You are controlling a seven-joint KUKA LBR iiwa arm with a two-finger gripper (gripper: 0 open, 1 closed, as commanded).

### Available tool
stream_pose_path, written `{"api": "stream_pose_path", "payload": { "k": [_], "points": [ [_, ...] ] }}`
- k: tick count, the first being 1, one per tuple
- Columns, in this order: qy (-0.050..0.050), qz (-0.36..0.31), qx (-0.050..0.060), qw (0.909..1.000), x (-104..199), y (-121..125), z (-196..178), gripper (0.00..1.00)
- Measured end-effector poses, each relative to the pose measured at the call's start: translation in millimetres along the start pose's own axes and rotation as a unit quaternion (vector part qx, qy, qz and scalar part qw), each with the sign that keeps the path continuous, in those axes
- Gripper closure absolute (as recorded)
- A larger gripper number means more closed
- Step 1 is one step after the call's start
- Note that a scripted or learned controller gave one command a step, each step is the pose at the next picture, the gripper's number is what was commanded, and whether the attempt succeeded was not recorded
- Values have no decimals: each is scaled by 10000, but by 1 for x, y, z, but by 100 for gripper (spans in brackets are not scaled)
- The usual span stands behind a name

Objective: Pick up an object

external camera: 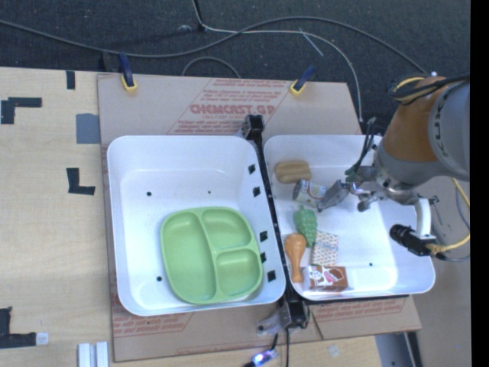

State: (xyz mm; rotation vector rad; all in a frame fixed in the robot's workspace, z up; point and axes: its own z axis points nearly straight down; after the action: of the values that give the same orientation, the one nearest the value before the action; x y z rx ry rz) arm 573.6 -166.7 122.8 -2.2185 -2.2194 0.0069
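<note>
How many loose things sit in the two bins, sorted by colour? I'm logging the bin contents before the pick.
Green: 2, a green divided plastic plate and a small green ribbed piece
Tan or orange: 2, a tan bun-shaped block and an orange wooden peg
Patterned packets: 2
Total: 6

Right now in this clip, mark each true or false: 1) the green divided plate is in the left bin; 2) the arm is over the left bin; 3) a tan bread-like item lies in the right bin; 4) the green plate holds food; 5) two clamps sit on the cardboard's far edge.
1) True: green divided plate lies in the left bin.
2) False: the gripper is over the right bin.
3) True: tan item.
4) False: its compartments are bare.
5) True: clamps.
</note>
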Motion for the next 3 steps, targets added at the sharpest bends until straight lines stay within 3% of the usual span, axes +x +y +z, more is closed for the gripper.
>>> {"api": "stream_pose_path", "payload": {
  "k": [1, 2, 3],
  "points": [
    [-8, -4, -21, 10000, 0, 0, 40, 0],
    [-10, -4, -40, 10000, 0, 1, 27, 100],
    [4, -2, -38, 10000, -1, -6, -32, 100]
  ]
}}
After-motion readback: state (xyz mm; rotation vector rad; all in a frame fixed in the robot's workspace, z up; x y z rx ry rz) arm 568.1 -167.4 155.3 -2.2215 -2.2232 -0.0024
